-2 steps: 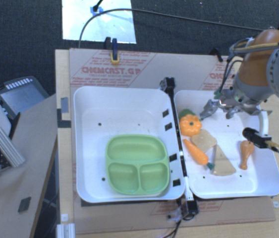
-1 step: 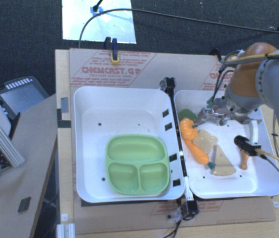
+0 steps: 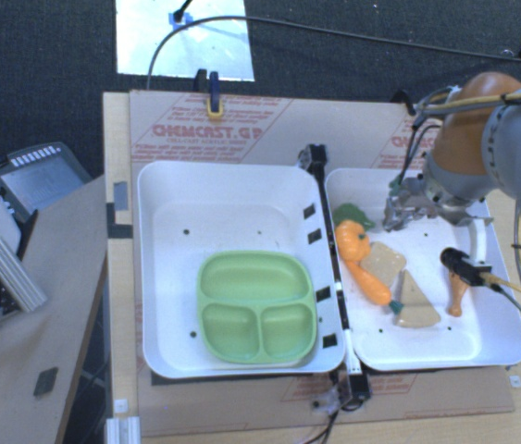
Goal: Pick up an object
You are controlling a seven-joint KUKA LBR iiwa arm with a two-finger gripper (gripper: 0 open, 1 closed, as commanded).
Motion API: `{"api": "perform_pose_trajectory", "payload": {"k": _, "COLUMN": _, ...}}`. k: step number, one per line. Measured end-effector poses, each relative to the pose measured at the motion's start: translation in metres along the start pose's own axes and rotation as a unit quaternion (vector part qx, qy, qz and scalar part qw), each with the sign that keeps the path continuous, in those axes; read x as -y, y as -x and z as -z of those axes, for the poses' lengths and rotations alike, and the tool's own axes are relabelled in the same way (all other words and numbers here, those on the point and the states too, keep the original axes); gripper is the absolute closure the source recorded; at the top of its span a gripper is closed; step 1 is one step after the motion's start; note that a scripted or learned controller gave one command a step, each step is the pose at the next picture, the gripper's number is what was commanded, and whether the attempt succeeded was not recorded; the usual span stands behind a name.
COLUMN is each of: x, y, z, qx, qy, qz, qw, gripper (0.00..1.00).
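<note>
The gripper point(image 3: 397, 215) is hovering low in the right bin point(image 3: 501, 340), just beside the toy carrot's point(image 3: 357, 246) leafy green top, probably lining up a grasp there. Whether its jaws are apart or together, I cannot tell. Toy bread slices point(image 3: 415, 305) are lying nearby, untouched.

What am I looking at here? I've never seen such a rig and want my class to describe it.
One camera, fixed above a bench, looks down at a slant. The grey machine reaching in from the right is a robot arm. Its end effector, the grasping part, hangs over the right white bin. That bin holds an orange toy carrot, a tan slice and a tan wedge. The left bin holds a green divided plate. I see nothing held.
</note>
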State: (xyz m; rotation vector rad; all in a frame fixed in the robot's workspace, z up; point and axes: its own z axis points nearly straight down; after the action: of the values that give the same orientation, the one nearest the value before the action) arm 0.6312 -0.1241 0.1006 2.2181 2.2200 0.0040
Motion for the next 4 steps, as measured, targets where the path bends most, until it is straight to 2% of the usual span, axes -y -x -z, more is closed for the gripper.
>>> {"api": "perform_pose_trajectory", "payload": {"k": 3, "x": -0.001, "y": -0.006, "z": 0.122, "qx": 0.000, "qy": 0.001, "qz": 0.002, "qw": 1.0000, "gripper": 1.00}}
{"api": "perform_pose_trajectory", "payload": {"k": 4, "x": 0.004, "y": -0.069, "z": 0.120, "qx": -0.001, "qy": -0.001, "qz": 0.004, "qw": 1.0000, "gripper": 1.00}}
